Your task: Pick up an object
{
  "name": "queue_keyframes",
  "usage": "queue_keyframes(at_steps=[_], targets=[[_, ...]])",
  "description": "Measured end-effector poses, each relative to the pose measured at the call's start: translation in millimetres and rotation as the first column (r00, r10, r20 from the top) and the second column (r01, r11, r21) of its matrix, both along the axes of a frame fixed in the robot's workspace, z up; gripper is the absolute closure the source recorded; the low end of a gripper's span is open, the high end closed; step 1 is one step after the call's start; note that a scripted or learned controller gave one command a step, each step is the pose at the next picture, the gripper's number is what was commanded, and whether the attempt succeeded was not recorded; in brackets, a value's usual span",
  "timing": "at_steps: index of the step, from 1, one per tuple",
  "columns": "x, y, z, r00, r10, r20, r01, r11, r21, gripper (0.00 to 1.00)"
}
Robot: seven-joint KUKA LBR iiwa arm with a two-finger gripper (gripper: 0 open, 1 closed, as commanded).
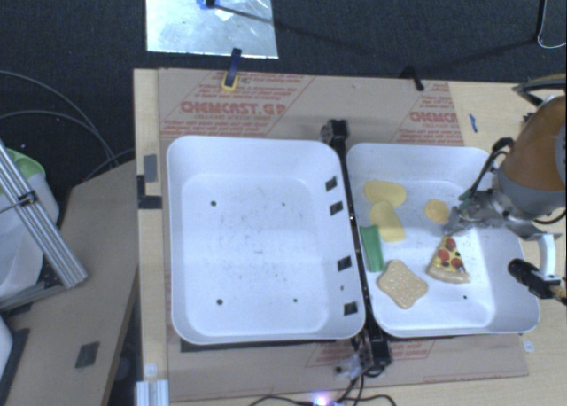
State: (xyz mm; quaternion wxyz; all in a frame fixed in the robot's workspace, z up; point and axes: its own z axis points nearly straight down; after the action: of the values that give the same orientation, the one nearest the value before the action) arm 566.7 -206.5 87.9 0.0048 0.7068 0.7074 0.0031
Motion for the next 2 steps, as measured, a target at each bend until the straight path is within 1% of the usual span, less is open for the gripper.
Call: queue_keyframes(at_steps=[1, 2], targets=[[2.9, 44.3, -0.1, 1.0, 0.005, -0.001, -0.005, 1.0, -0.002, 1.0], [-28.3, 63.1, 40.3, 1.0, 0.001, -0.01, -0.001, 1.0, 0.003, 1.0]])
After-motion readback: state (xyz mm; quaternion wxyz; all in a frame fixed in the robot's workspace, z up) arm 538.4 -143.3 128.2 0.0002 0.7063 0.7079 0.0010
